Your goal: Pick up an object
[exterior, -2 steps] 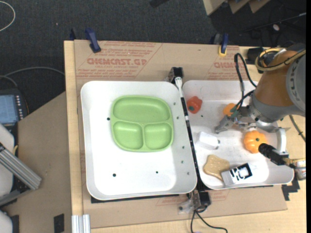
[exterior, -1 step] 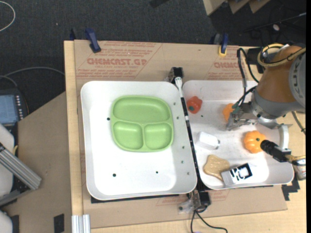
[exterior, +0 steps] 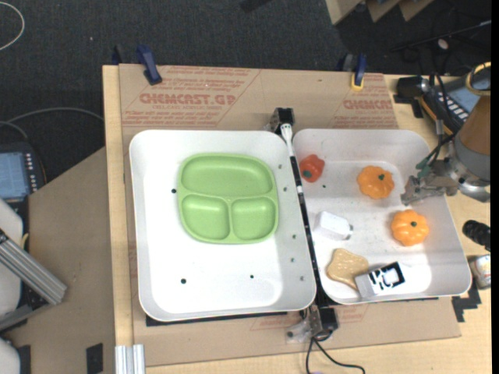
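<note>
From the camera above, the tabletop [exterior: 234, 92] carries two shallow white bins side by side: the left bin [exterior: 156, 271] holds a green divided plate [exterior: 228, 197], and the right bin [exterior: 437, 275] holds a scatter of small things. Among them are a small red pepper-like toy [exterior: 312, 167] near the divider, an upper orange pumpkin [exterior: 376, 182], a lower orange pumpkin [exterior: 410, 227], a white block [exterior: 334, 224], a tan cookie-shaped piece [exterior: 346, 265] and a grey-and-black labelled item [exterior: 380, 279] just beside it at the front wall. The arm [exterior: 477, 142] reaches in from the right, and its claw [exterior: 421, 185] hangs over the right side of that bin, between the two pumpkins and a little to their right; its tips look dark and close together, but whether it is wide or narrow cannot be told at this size, and nothing is seen between them. The likeliest target, judging by nearness, is one of the pumpkins, the lower one lying just below the claw. These look like light, hollow plastic toys: stiff, smooth and rounded, so they may roll or squirt out of a pinch. A grip across the widest part of the body, with the tips settling into the ribs, seems safest.
</note>
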Controlling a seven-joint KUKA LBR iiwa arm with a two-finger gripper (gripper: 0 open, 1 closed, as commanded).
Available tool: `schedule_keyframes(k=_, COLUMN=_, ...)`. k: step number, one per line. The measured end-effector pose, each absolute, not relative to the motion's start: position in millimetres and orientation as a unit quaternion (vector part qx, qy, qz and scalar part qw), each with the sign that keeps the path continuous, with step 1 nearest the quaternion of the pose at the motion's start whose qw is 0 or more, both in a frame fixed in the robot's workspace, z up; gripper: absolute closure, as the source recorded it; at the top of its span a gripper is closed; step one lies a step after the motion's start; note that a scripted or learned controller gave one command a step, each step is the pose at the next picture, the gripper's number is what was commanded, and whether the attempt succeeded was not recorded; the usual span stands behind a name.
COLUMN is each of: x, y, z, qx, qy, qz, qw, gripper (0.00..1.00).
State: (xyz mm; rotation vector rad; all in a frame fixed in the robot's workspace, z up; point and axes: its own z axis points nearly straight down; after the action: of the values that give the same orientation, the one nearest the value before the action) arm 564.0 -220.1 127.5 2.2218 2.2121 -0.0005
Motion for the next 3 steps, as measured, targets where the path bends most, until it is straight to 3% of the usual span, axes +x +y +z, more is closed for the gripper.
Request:
schedule_keyframes(k=1, x=533.8, y=-156.6, z=155.2, qx=0.706, qy=0.708, qz=0.0002, qw=-0.002, gripper=1.0)
schedule_keyframes(k=2, x=528.3, y=-227.2, z=196.8, qx=0.709, qy=0.705, qz=-0.0001, qw=0.004, gripper=1.0)
schedule_keyframes(k=3, x=542.2, y=-168.1, z=248.1, qx=0.705, qy=0.709, qz=0.0024, qw=0.003, gripper=1.0)
